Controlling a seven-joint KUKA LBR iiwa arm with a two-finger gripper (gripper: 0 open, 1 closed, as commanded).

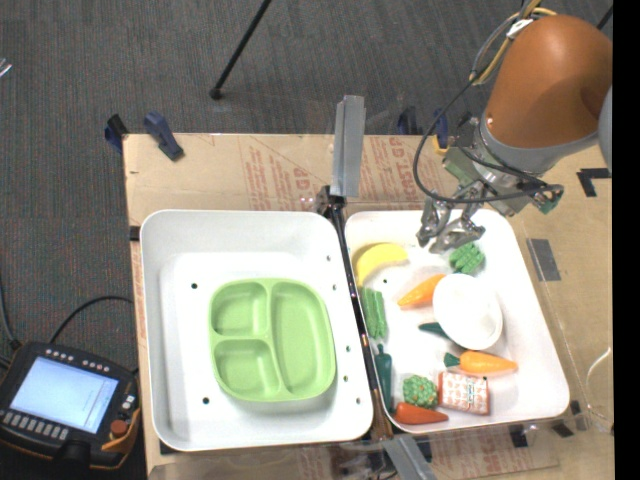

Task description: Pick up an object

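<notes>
In the right bin (pixel 530 298), knobbly green broccoli (pixel 466 259) sits under the gripper (pixel 449 233), grip state unclear, touching a white bowl (pixel 467 310).

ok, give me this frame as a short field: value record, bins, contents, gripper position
left bin: shallow white bin holding a light green three-compartment plastic tray
right bin: shallow white bin holding the toy food
right bin contents: yellow toy banana, white round bowl, green toy broccoli, orange toy carrot, small red-and-white carton
gripper: two-finger gripper above the right bin's far edge, near the broccoli
held object: none seen between the fingers
</notes>
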